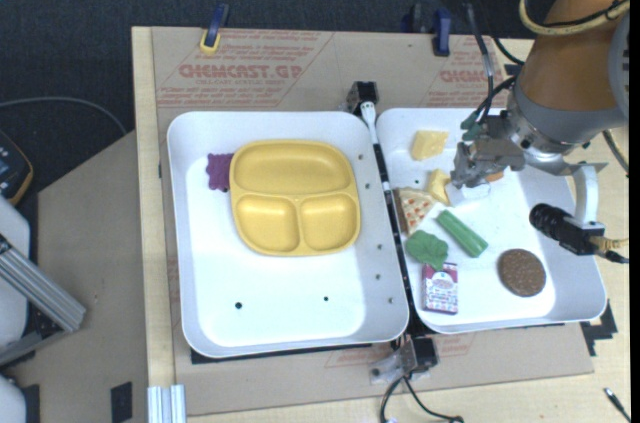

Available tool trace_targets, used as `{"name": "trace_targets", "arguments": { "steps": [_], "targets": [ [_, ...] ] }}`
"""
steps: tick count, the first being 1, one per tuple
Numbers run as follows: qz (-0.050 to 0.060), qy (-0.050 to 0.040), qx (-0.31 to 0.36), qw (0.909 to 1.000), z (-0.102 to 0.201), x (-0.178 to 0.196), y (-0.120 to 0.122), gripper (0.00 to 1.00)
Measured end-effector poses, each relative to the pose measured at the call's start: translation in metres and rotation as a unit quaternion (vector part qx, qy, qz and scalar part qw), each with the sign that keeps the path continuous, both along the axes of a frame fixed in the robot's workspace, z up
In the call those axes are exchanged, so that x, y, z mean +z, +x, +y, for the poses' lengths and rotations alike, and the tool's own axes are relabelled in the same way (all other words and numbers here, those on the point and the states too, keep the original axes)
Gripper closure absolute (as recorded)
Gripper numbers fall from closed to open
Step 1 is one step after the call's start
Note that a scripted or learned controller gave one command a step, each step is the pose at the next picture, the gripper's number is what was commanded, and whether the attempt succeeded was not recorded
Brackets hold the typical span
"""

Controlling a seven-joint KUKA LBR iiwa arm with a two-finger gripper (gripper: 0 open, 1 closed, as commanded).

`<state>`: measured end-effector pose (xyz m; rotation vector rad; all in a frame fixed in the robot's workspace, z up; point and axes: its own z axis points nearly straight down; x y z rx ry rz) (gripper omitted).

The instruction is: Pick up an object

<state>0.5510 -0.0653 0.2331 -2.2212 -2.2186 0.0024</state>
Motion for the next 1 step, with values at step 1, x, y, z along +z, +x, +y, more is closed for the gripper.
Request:
{"name": "trace_targets", "arguments": {
  "steps": [1],
  "targets": [
    [0.000,0.0002,0.001,1.0000,0.0124,0.0005,-0.0228,1.00]
  ]
}}
